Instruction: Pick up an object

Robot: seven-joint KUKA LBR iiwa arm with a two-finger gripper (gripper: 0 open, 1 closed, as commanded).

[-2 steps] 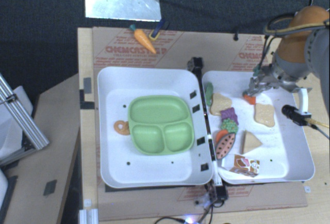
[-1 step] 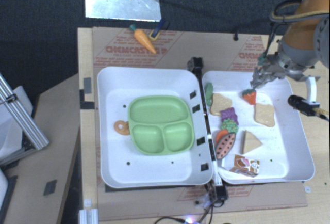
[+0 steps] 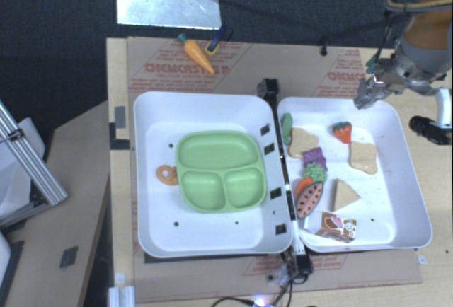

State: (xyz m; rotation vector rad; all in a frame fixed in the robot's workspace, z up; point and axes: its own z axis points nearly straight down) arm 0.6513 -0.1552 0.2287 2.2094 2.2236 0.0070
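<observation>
Nothing picked up yet. Pincer point(image 3: 366, 97) hung over right bin's point(image 3: 414, 217) far edge, w/ fingers too blurred to tell their state. Nearest toys, strawberry point(image 3: 342, 131) & bread slice point(image 3: 363, 157), lay untouched.

Grey arm point(image 3: 425, 58), orange band, black cable loop

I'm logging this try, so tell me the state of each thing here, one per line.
Gripper: above right bin's far rim, holding nothing.
Green tray: upright in left bin, compartments bare.
Pretzel: flat beside tray.
Carrot: lying outside the bins.
Strawberry: in right bin.
</observation>
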